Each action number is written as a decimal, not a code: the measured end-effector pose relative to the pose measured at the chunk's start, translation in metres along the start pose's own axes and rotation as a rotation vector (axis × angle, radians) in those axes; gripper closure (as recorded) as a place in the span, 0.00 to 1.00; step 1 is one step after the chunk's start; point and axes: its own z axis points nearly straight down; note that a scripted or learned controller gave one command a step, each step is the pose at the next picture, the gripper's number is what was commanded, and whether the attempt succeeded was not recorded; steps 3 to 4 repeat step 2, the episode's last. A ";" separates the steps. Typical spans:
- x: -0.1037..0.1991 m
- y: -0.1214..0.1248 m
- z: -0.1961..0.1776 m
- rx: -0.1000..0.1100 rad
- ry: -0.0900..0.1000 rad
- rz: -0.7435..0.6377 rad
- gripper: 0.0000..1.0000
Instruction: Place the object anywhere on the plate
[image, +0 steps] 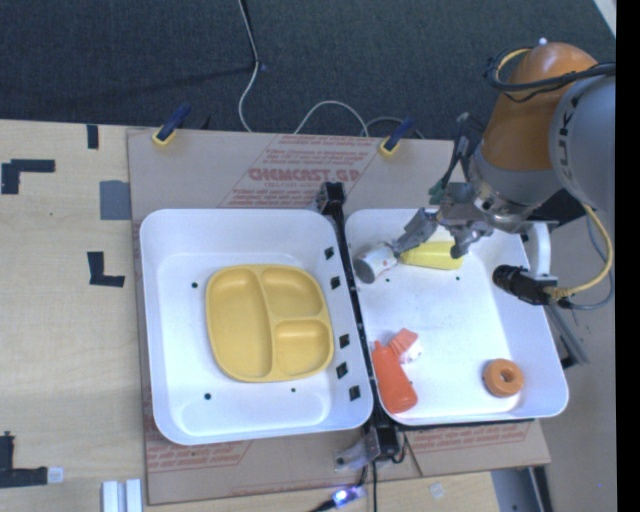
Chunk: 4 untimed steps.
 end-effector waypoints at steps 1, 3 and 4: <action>0.000 0.002 -0.008 -0.015 -0.001 -0.003 0.00; -0.001 0.004 0.036 -0.009 -0.001 -0.003 0.00; -0.001 0.004 0.036 -0.009 -0.001 -0.003 0.00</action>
